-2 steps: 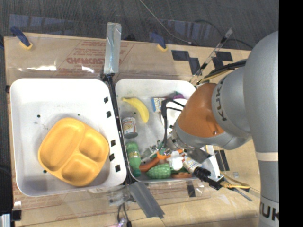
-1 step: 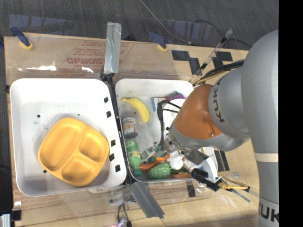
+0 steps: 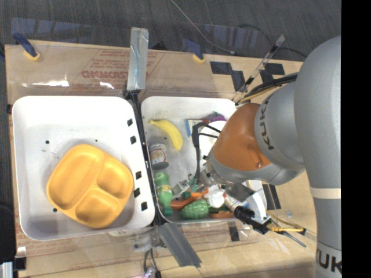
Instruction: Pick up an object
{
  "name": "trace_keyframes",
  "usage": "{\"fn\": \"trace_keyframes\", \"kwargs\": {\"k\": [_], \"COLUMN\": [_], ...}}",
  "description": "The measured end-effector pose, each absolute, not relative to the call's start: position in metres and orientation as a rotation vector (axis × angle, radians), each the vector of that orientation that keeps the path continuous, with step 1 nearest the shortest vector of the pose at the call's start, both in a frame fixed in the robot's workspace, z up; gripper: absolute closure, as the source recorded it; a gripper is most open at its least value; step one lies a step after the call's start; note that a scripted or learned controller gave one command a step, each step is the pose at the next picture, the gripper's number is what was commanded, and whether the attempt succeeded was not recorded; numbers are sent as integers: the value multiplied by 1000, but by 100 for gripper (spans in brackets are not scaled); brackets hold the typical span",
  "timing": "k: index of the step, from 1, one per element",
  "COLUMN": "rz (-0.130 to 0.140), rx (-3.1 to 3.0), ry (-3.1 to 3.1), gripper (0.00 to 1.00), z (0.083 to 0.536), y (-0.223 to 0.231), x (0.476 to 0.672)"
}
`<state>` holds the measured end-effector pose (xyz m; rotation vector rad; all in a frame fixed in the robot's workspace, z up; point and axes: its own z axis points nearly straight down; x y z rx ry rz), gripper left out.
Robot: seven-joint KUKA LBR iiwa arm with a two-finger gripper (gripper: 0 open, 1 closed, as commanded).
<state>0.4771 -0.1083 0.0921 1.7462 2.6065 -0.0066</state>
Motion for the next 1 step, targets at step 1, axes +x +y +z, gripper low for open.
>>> {"fn": "trace_keyframes", "kwargs": {"k": [1], "rz": [-8], "rx": [1812], "ry": [2559], "gripper": [0], "z": [92], "y": [-107], "x": [477]}}
